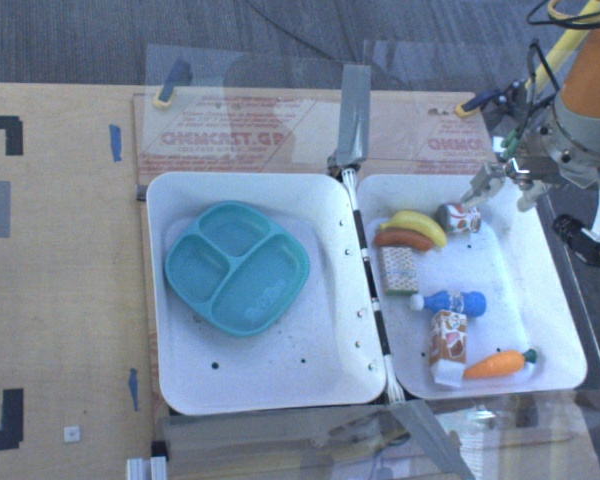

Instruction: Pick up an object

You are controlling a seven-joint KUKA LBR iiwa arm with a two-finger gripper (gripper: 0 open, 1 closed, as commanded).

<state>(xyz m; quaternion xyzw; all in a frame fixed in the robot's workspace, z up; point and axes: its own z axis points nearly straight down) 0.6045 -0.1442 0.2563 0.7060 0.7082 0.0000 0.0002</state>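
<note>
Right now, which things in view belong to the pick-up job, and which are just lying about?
Part of the job:
gripper
small carton
banana
hot dog
patterned packet
blue bottle
juice pouch
carrot

Lying about:
teal divided plate, in the left bin

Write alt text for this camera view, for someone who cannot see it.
A robot gripper hangs open over the right bin's far corner, near a small carton, holding nothing. That bin also holds a banana, blue bottle and toy carrot; the left bin holds a teal divided plate.
</note>
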